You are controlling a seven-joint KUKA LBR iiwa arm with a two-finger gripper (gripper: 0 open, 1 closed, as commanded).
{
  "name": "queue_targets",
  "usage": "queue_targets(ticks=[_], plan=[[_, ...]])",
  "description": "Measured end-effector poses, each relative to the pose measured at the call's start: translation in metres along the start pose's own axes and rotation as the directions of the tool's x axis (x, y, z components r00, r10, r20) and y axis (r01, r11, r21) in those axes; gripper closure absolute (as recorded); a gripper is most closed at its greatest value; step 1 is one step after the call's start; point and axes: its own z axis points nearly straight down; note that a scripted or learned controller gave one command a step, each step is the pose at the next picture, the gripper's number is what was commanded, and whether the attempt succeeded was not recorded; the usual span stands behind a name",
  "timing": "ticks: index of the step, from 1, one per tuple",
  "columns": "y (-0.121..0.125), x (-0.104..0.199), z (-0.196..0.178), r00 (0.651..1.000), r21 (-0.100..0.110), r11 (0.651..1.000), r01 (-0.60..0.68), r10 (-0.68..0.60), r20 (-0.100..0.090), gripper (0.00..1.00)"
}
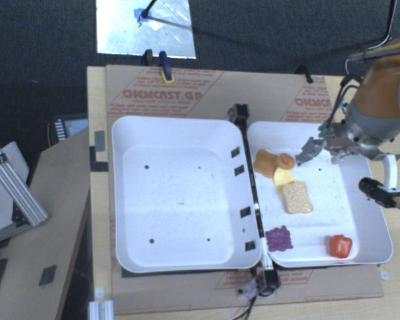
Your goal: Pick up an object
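Camera view: arm enters at right of frame, gripper low over the right bin, near its upper middle. Fingers: can't tell if apart or together. Just left of the gripper, an orange piece touching a yellow piece; beige slab below them. Purple piece at the bin's lower left, red piece lower right. Left bin beside it on the worktop.
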Motion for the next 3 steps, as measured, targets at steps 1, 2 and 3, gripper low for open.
queue_targets(ticks=[1, 2, 3], plan=[[0.038, -0.007, -0.128, 1.000, -0.015, 1.000, 0.003, -0.003, 0.004, 0.00], [0.079, 0.011, -0.244, 1.000, -0.015, 1.000, 0.005, -0.005, 0.003, 0.00], [0.077, 0.010, -0.248, 1.000, -0.006, 1.000, 0.007, -0.007, 0.002, 1.00]])
